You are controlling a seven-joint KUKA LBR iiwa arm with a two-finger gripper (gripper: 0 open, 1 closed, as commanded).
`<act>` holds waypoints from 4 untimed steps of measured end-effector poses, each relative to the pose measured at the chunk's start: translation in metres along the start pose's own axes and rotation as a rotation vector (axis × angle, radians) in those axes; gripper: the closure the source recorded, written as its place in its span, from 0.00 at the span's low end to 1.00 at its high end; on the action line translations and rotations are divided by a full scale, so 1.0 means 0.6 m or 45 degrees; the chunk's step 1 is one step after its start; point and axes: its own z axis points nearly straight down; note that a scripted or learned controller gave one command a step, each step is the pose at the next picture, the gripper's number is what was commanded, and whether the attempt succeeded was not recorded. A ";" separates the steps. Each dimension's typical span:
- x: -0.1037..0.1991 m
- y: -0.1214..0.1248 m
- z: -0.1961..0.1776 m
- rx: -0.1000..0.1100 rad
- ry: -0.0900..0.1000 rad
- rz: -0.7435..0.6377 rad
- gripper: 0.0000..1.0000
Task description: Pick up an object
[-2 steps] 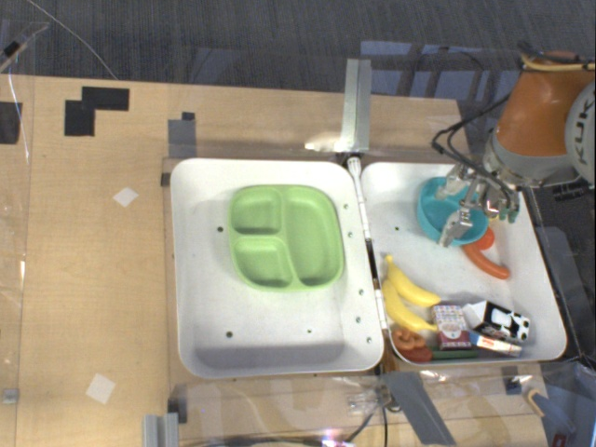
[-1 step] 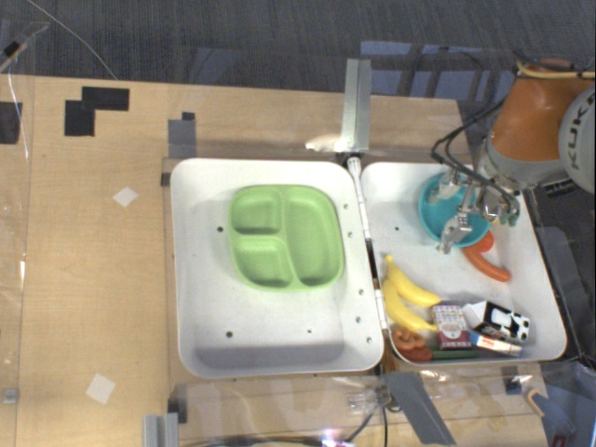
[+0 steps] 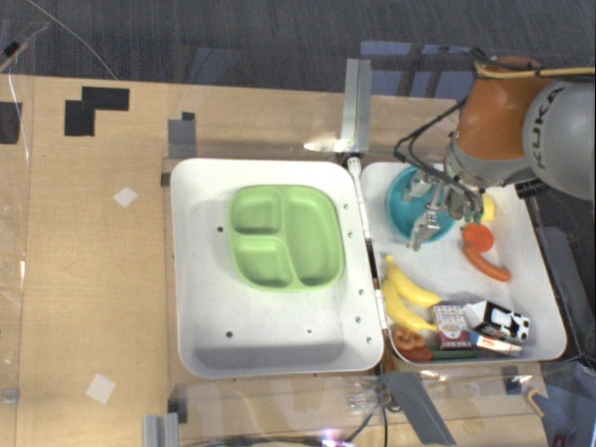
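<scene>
Directly beneath claw (image 3: 431,223): teal bowl (image 3: 408,203).

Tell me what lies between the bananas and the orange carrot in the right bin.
Bare white bin floor separates the bananas from the carrot, seen from above.

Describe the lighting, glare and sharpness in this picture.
Camera view: even overhead light; a bright glare spot on the metal bracket behind the bins; soft shadow inside the left bin along its near wall; the gripper over the teal bowl looks slightly blurred.
</scene>
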 end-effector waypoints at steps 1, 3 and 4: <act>0.001 0.029 0.000 0.008 0.006 0.118 0.00; 0.195 -0.014 -0.026 -0.011 -0.057 0.446 1.00; 0.277 0.002 -0.041 -0.005 -0.007 0.747 1.00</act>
